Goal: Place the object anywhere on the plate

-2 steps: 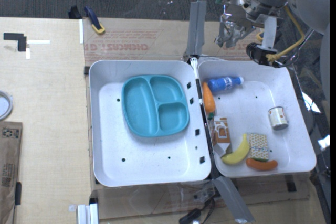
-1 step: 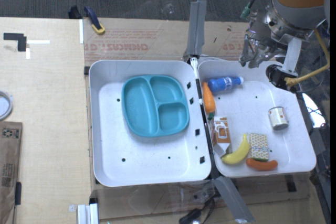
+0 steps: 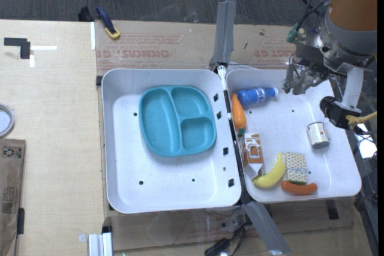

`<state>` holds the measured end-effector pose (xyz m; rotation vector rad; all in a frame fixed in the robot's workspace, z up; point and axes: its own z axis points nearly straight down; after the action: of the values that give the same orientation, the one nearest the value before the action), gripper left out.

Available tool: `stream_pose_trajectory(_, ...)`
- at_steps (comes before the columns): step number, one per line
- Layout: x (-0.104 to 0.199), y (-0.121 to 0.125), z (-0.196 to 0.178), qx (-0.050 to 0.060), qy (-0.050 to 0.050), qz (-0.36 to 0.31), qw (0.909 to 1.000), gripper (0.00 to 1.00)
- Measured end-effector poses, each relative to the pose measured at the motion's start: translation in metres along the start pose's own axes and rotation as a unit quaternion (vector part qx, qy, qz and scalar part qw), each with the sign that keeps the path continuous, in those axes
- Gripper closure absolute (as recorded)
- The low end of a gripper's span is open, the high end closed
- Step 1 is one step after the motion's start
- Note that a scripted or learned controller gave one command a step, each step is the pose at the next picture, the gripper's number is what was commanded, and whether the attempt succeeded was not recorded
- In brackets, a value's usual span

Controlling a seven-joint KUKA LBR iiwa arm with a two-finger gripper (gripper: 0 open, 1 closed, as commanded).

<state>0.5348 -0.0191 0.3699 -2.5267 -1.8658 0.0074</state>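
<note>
The left bin (image 3: 120, 147) has wide bare floor on every side of the blue divided plate (image 3: 177, 120), which lies flat toward the bin's upper middle, its three compartments holding nothing. The most open room is along the bin's lower edge and left wall. A dark divider (image 3: 228, 129) runs between the two bins. In the right bin (image 3: 336, 171), an orange carrot (image 3: 239, 112) lies right against the left wall, with a blue bottle (image 3: 256, 95) on its side just above it. Below sit a small carton (image 3: 252, 150), a yellow banana (image 3: 272, 172), a patterned packet (image 3: 294, 166) and a red sausage (image 3: 299, 188) near the lower edge. A silver can (image 3: 318, 134) lies apart at the right. The gripper (image 3: 298, 82) hangs over the bin's upper right corner, beside the bottle; nothing shows between its fingers, and whether they are parted cannot be told
</note>
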Motion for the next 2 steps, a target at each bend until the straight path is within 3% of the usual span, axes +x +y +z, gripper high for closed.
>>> stream_pose_trajectory(1,-0.029,-0.016,0.015,0.001,0.0,0.037,0.9993,1.0)
stream_pose_trajectory(2,0.03,-0.019,0.011,0.0,0.0,0.109,0.994,1.0)
